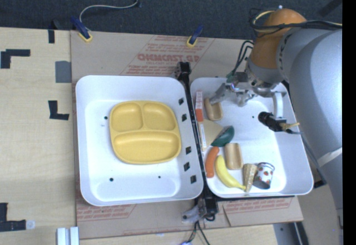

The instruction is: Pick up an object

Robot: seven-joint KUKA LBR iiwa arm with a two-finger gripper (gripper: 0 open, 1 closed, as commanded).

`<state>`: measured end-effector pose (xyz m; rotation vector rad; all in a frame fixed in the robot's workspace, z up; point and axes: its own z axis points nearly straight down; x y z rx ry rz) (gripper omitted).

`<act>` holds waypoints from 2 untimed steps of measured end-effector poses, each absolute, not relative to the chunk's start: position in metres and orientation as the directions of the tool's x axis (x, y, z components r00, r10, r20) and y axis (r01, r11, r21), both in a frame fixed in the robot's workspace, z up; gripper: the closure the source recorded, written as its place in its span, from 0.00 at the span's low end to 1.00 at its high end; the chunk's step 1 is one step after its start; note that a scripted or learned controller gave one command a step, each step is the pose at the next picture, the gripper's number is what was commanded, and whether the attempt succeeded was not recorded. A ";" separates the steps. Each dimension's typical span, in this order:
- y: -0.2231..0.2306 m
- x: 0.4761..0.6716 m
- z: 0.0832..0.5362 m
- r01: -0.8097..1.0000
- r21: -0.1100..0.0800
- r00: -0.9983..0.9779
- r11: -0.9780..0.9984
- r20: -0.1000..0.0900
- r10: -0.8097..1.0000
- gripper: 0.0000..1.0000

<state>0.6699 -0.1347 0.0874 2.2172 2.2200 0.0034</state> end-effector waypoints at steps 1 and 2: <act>-0.116 0.669 0.087 1.000 0.003 -0.001 0.001 -0.003 1.000 0.00; -0.113 0.671 0.099 1.000 0.004 -0.002 0.002 0.004 1.000 1.00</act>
